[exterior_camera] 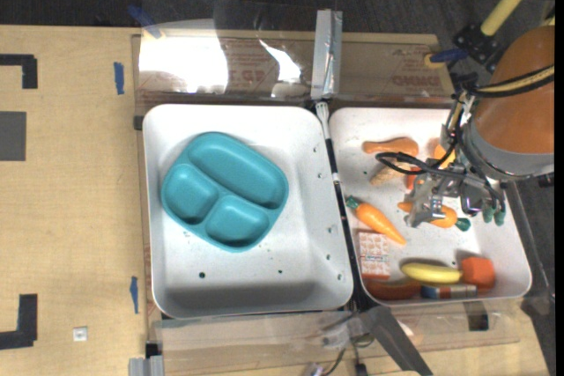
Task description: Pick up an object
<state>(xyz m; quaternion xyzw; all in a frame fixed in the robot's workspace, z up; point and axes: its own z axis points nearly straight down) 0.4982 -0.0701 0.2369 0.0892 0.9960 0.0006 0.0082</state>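
Two white bins sit side by side: left bin [167, 277] holds your teal tray [225, 189]; gripper [429, 209] hangs over right bin [520, 273] toys; you cannot tell its grip state.

Toy foods [380, 221] lie scattered in the right bin [522, 253].

No readable text, faint print on small packet [373, 249] illegible
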